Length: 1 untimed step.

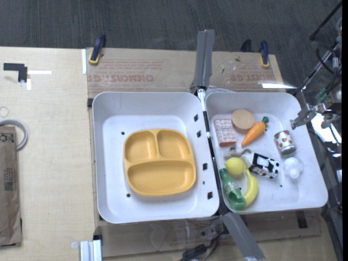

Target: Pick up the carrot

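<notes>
Camera view shows you the small orange carrot with a green top [254, 132] lying slanted in the right white bin [311, 199], touching the round tan disc [243, 118], free on top, while the hand [302, 118] waits at the bin's right rim, grip unclear.

orange carrot [253, 134], yellow plate [160, 161], black-and-white, perhaps cow-patterned toy [265, 166]

The arm is sitting at the right edge of the frame, its tool [309, 117] hanging at mid-height.
</notes>
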### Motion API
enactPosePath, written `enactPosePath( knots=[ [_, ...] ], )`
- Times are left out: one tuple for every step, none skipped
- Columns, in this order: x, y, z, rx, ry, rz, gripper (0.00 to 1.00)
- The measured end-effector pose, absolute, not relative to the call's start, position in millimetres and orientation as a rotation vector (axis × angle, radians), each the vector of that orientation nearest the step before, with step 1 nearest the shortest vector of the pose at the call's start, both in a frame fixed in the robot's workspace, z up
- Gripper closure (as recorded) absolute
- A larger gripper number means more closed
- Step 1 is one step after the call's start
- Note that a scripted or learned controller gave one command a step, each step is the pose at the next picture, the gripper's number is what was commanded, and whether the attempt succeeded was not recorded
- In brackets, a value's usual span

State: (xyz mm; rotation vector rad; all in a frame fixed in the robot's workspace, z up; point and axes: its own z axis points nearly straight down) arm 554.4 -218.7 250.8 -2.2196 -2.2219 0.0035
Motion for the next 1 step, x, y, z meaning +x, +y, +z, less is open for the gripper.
enactPosePath(
  knots=[
    [569.6,-209.5,94.0,-2.193,-2.243,-0.005,0.0]
  ],
)
